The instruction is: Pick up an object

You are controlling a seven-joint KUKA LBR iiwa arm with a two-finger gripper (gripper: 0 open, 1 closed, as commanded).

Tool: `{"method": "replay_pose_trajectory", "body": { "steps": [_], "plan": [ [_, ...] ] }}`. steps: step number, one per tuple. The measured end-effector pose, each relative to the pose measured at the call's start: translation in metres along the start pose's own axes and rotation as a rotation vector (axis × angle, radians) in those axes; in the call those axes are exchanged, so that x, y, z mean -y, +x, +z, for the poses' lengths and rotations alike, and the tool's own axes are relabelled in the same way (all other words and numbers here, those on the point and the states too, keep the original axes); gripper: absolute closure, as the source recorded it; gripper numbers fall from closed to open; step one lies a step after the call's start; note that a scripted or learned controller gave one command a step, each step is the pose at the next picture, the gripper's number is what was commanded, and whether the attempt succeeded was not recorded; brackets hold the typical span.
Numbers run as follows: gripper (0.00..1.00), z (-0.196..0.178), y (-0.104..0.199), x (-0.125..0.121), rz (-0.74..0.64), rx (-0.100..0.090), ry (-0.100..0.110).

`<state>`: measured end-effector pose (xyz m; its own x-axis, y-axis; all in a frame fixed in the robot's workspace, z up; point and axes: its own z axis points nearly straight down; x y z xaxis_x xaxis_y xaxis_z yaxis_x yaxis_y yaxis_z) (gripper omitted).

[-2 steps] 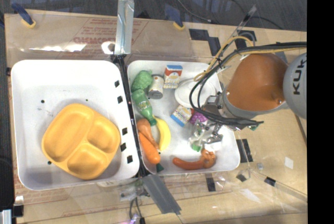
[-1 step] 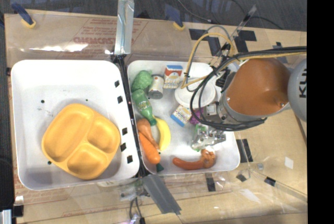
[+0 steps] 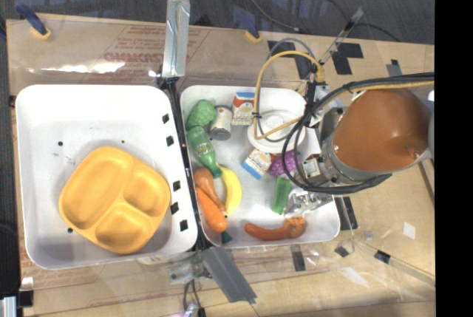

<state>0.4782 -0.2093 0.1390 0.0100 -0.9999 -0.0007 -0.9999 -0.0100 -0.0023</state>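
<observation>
- Metal gripper (image 3: 301, 202) hangs low in the right bin (image 3: 325, 230); whether it stands wide or narrow I cannot tell.
- Just left of the gripper a green pepper (image 3: 281, 193) stands near upright.
- Just below the gripper lies one sausage (image 3: 275, 230), long axis left-right.
- Well left of the gripper: one carrot (image 3: 211, 208), one banana (image 3: 233, 190).
- Left bin (image 3: 44, 105) holds one yellow tray (image 3: 114, 199).

Bench (image 3: 89, 49) under clear sheeting, left white bin (image 3: 37, 108), right white bin (image 3: 325, 223), side by side, touching
</observation>
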Motion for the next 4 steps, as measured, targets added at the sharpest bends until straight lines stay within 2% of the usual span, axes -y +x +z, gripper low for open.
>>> {"method": "replay_pose_trajectory", "body": {
  "steps": [1,2,3,4],
  "plan": [
    [1.0,-0.015,-0.055,0.0,0.182,0.001,-0.004],
    [1.0,0.012,0.001,-0.001,0.001,0.0,-0.002],
    [1.0,-0.018,-0.04,0.0,0.131,0.0,-0.003],
    [1.0,0.002,-0.007,-0.001,-0.224,0.001,-0.002]
  ]
}}
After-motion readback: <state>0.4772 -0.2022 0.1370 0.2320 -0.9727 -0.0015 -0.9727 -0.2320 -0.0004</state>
